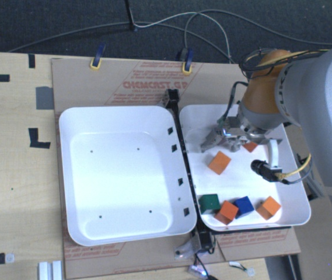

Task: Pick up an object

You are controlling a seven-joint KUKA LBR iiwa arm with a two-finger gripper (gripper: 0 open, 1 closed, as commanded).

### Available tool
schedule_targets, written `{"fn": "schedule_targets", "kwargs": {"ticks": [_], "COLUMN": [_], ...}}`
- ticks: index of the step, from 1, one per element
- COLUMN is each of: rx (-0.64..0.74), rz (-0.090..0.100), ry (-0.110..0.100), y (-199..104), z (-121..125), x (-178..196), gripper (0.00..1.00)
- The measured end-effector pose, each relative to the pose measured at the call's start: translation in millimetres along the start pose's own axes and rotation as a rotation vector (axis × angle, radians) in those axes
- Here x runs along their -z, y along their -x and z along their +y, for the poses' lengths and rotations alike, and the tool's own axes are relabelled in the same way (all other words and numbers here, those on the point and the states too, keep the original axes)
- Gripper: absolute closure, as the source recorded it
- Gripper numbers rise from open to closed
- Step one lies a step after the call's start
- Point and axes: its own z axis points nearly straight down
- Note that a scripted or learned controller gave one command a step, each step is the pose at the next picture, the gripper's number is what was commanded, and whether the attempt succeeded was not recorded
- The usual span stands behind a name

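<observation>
One orange cube [219, 162] lies loose in the right bin [288, 214], just below my gripper [213, 140], whose fingers look spread apart and hold nothing. I judge this the approach step; next I need to lower squarely over the cube and close.

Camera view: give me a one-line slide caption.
KUKA arm's claw hovers over the right bin near an orange block; green and blue blocks lie nearer the front.
</observation>
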Motion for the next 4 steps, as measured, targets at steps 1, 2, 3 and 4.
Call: {"fn": "schedule_targets", "kwargs": {"ticks": [1, 2, 3, 4], "rx": [0.002, -0.001, 0.003, 0.003], "rz": [-0.001, -0.001, -0.001, -0.001], "ry": [0.012, 0.012, 0.013, 0.013], "y": [-21, -3, -11, -39], "z": [-37, -85, -7, -50], "x": [-2, -2, -1, -2], "gripper": [0.0, 0.0, 0.0, 0.0]}}
